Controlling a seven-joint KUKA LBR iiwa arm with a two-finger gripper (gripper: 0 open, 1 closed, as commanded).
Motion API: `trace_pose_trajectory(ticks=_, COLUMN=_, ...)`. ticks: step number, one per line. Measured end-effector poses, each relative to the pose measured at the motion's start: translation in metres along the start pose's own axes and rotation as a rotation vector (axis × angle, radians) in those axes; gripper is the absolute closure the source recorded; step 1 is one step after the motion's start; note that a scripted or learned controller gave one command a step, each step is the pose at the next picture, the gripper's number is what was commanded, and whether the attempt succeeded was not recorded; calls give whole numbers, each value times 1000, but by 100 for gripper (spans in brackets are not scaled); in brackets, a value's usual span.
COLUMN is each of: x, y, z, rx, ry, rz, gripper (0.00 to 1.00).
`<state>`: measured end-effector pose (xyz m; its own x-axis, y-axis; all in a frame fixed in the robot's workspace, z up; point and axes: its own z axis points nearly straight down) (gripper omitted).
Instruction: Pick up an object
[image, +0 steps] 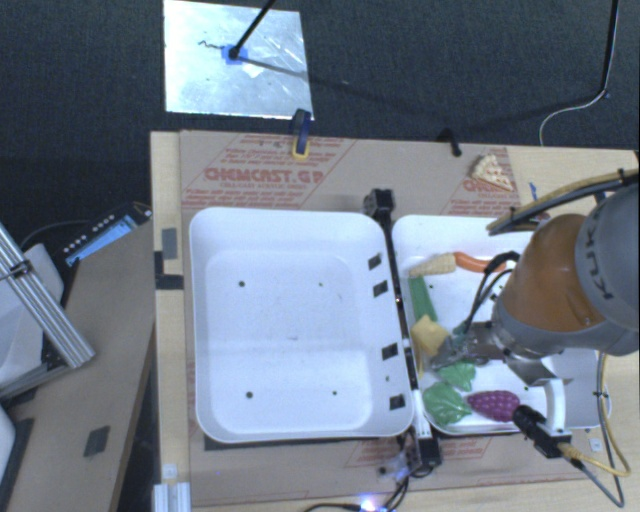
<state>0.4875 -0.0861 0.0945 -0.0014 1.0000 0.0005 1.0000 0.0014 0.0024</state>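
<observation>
The right bin holds several toy foods. A yellow wedge lies by its left wall, with a green stick just above it. A beige piece and an orange carrot-like piece lie near the far wall. Two green leafy pieces and a purple bunch sit at the near edge. My gripper reaches down at the left side of this bin, between the yellow wedge and the upper green leafy piece. The arm's grey body and orange band cover the bin's middle.
The left bin is bare white inside. A black divider with clips runs between the bins. A pizza-slice toy lies on the cardboard behind the right bin. Cables hang off the arm at the lower right.
</observation>
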Motion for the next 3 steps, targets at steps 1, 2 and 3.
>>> trace_pose_trajectory(ticks=1, x=53, y=100, z=-96, rx=-16, ry=0, rz=-12, gripper=100)
trace_pose_trajectory(ticks=2, x=128, y=52, z=-128, rx=0, ry=2, rz=-9, gripper=100)
trace_pose_trajectory(ticks=3, x=185, y=12, z=-141, rx=3, ry=3, rz=-9, gripper=100)
